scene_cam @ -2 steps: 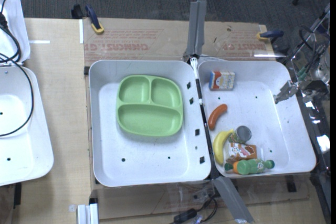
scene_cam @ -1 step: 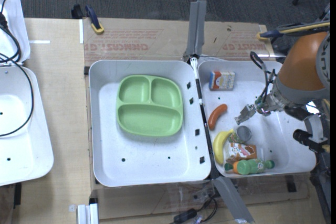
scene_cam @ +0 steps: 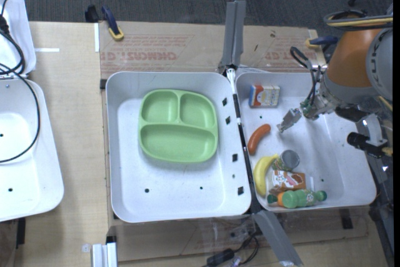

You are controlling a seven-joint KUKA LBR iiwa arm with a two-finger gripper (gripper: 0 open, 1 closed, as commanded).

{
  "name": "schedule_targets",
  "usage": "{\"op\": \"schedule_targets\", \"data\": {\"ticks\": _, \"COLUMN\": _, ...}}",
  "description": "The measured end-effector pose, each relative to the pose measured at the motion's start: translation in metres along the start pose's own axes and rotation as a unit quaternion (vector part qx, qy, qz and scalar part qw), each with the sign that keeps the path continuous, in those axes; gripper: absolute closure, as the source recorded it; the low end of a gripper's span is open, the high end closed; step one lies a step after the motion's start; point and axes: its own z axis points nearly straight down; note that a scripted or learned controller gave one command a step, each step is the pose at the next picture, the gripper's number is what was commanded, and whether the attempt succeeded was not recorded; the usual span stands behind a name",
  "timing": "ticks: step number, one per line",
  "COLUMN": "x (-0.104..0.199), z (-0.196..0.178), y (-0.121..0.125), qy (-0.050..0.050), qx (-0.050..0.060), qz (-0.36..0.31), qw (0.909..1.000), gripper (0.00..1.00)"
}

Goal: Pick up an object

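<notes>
Green divided plate (scene_cam: 179, 125) lies in the left bin (scene_cam: 125, 197). In the right bin (scene_cam: 356, 187) are a banana (scene_cam: 261, 173), a sausage (scene_cam: 258, 137) and a small carton (scene_cam: 264, 95). The gripper (scene_cam: 289, 119) hovers beside the sausage, fingers apart, holding nothing.

Left bin (scene_cam: 119, 134): tray (scene_cam: 179, 125) at centre. Right bin (scene_cam: 350, 178): carton (scene_cam: 264, 95) upper left, sausage (scene_cam: 258, 137) below it, banana (scene_cam: 262, 173), can (scene_cam: 290, 159), packet (scene_cam: 289, 181) and bottle (scene_cam: 299, 198) lower left; gripper (scene_cam: 289, 120) right of sausage.
</notes>
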Motion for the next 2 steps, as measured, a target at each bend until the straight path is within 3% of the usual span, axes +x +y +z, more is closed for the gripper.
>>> {"op": "schedule_targets", "data": {"ticks": 1, "x": -0.021, "z": -0.035, "y": 0.033, "qy": -0.002, "qx": -0.002, "qz": -0.129, "qw": 0.9916, "gripper": 0.0}}
{"op": "schedule_targets", "data": {"ticks": 2, "x": 0.031, "z": -0.026, "y": 0.0, "qy": 0.0, "qx": -0.001, "qz": -0.234, "qw": 0.9723, "gripper": 0.0}}
